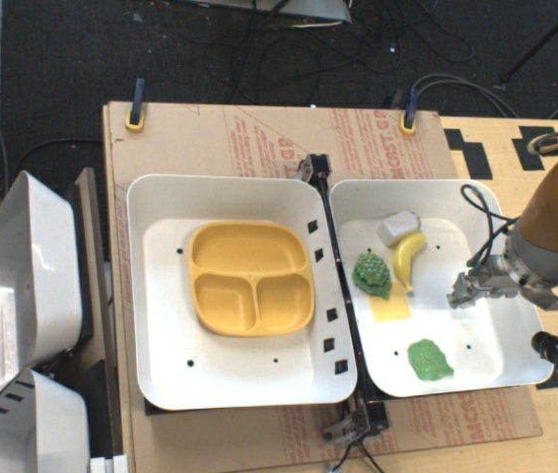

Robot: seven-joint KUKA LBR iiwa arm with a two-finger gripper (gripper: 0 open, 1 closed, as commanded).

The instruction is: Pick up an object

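I am watching the hand (468, 292) hovering low over the right bin (486, 358), toward its 3 o'clock side — whether it is spread or pressed together I cannot tell from this slant, and nothing is showing pinched in it. The likely targets are all lying toward 9 o'clock from the hand, well apart from it. Nearest is the banana (408, 257), its long axis running roughly 12 to 6 o'clock with a slight curve. Just beside it, at its 9 o'clock, is sitting a dark green leafy piece (372, 273); a yellow flat square (390, 308) is lying at the banana's 6 o'clock end, and a grey block (397, 228) is touching its 12 o'clock end. A light green lump (429, 360) is resting toward 7 o'clock of the hand. That makes five loose things — one of each. In the left bin (161, 264) I am counting one yellow divided plate (252, 277).
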